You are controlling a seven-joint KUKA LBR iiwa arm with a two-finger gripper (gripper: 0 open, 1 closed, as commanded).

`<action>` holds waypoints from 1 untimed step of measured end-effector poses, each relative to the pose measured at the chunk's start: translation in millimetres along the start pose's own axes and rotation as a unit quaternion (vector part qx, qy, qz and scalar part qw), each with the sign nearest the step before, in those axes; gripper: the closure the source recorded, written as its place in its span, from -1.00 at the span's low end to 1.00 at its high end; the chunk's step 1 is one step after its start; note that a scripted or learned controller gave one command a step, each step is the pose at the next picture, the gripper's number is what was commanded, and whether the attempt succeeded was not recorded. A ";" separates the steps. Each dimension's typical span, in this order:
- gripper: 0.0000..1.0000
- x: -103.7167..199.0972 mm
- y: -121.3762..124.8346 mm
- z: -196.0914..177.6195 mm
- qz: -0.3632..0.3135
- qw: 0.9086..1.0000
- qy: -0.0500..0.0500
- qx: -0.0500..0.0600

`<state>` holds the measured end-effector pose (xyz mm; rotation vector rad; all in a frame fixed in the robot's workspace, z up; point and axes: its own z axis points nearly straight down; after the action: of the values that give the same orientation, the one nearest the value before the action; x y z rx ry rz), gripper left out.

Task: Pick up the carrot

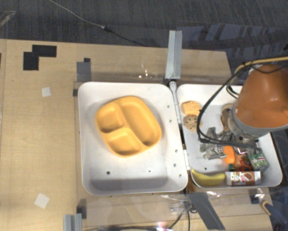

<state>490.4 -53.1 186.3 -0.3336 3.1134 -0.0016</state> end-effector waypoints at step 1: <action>1.00 2.8 -90.4 -100.9 0.191 0.982 -0.002 0.002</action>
<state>505.8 -142.0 287.3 0.2659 3.1151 -0.0042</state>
